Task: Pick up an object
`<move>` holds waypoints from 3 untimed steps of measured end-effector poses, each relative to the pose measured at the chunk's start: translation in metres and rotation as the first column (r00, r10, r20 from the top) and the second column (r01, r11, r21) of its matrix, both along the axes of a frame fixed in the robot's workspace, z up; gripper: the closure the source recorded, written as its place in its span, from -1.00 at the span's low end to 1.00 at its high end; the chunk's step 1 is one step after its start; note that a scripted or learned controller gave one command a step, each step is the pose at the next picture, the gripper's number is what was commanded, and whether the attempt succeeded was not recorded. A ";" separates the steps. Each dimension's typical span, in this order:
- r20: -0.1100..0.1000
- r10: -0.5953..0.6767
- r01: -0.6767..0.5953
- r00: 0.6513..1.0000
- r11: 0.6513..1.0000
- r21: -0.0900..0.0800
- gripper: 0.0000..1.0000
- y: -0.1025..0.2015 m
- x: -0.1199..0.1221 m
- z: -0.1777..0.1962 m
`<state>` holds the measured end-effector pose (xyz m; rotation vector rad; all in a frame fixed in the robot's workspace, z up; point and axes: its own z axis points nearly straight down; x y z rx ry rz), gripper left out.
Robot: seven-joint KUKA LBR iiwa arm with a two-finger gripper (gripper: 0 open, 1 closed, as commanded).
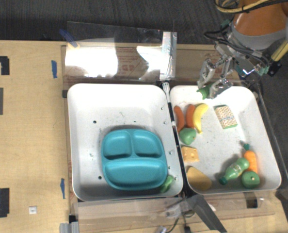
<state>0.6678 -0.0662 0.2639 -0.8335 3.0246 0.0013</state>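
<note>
My gripper (215, 84) hangs over the far rim of the right bin (266, 130). A small green piece (203, 92) shows right at its tip; whether it is gripped is unclear. Just below lie a yellow banana (199, 116), an orange carrot (190, 114) and a red sausage (179, 118) side by side. A patterned cracker box (225, 116) lies to their right. Nearer the front are a green ball (186, 136), a cheese wedge (190, 154), a tan slice (198, 177), a green bottle (233, 171), a second carrot (250, 160) and a green fruit (251, 179).
The left bin (86, 110) holds a teal divided plate (133, 159) with a small green item (168, 181) at its front right corner. A clear plastic sheet (120, 57) lies behind the bins. The arm's orange band (260, 8) and its cables loom at top right.
</note>
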 end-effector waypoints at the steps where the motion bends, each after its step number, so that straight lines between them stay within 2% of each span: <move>1: 0.009 0.041 -0.041 0.999 0.999 -0.002 1.00 -0.001 0.001 0.032; 2: 0.002 0.101 -0.101 0.995 0.995 -0.001 1.00 0.004 -0.008 0.031; 3: -0.001 0.127 -0.127 0.992 0.992 0.000 1.00 0.025 0.000 0.008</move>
